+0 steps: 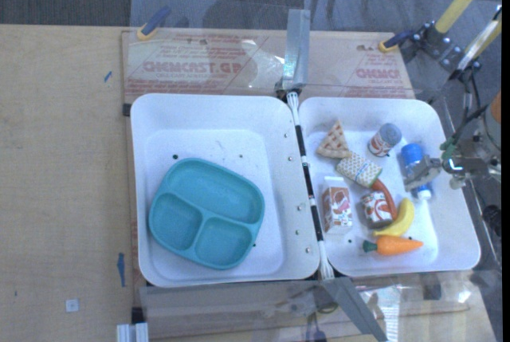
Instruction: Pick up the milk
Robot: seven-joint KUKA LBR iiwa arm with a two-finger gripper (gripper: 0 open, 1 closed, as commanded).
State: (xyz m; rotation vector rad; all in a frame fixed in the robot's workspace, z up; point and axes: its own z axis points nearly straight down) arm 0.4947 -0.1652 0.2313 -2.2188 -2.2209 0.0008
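The milk (337, 207) is a small white carton with a red and brown print. It lies flat near the left wall of the right bin (458, 253), towards the front. My gripper (460, 164) hangs over the right rim of that bin, beside a blue bottle (413, 163). It is well to the right of the milk and a little further back, and several food items lie between the two. Nothing is visibly held.
Around the milk lie a checkered cracker (358, 169), a pizza slice (334, 143), a tin can (385, 139), a red and white packet (375, 209), a sausage (385, 194), a banana (401, 219) and a carrot (394, 246). A teal divided plate (206, 212) sits in the left bin (151, 125).
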